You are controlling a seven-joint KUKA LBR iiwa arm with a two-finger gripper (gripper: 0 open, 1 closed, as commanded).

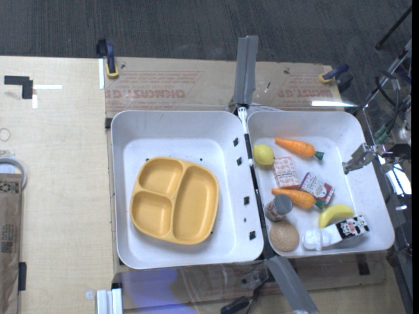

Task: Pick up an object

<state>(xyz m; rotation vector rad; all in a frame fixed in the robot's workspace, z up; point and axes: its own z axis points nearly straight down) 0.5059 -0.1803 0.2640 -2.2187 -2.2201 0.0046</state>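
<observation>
The right bin point(350, 126) holds several small objects. A yellow lemon point(263, 154) lies at its left wall, with an orange carrot point(296, 147) behind it and a second carrot point(294, 197) in the middle. Between them lie a red-and-white packet point(285, 171) and another packet point(317, 187). A small can point(281, 206) and a round brown bun point(285, 237) sit near the front. A banana point(334, 214), a cow-patterned carton point(352, 227) and a white object point(314, 240) fill the front right corner. My gripper point(355, 160) hangs at the bin's right side, above the rim, apart from every object.
The left bin point(124, 175) bears a yellow divided plate point(175, 201). A grey post point(246, 70) rises behind the seam between the bins. Clamps point(106, 57) hold the cardboard at the back. Metal parts of the arm point(393, 156) crowd the right edge.
</observation>
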